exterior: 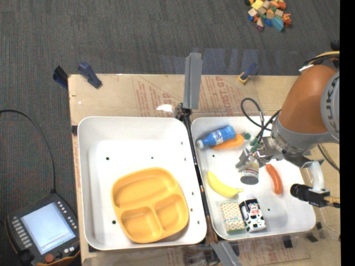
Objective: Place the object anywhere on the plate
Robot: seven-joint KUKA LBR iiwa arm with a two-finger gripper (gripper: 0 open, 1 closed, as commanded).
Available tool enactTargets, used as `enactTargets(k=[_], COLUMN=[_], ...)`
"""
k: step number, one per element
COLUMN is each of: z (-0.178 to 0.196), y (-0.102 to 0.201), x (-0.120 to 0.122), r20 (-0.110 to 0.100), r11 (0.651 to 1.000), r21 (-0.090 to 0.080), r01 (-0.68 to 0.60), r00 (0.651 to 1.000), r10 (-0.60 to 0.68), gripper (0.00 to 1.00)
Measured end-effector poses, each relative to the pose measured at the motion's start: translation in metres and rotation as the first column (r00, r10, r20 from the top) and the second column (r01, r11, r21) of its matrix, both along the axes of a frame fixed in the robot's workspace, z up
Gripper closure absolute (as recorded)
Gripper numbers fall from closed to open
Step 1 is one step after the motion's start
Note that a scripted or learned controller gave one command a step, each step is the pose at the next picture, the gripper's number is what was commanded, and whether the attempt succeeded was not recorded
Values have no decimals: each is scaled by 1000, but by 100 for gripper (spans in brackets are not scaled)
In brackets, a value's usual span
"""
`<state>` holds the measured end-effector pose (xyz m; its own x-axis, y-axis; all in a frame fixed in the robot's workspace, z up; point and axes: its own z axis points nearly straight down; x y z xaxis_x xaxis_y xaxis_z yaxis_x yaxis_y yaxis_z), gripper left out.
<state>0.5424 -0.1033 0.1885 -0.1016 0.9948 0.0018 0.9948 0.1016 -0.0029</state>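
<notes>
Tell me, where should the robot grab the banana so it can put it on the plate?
Probably at the banana's thick middle, coming straight down from above. It lies flat and curved in the right bin, slanting from upper left to lower right, so the fingers should close across its narrow width. There is bare floor along both long sides there; the box sits just below its lower end, so avoid that tip.
</notes>
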Motion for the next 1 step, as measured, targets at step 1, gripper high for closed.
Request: enactTargets(k=[1], z=[-3], y=[100], x=[-29], r20=[-3], r11=[1000], r21=[-1], r01=[20], r00=[1000], r10=[-20], gripper=[100])
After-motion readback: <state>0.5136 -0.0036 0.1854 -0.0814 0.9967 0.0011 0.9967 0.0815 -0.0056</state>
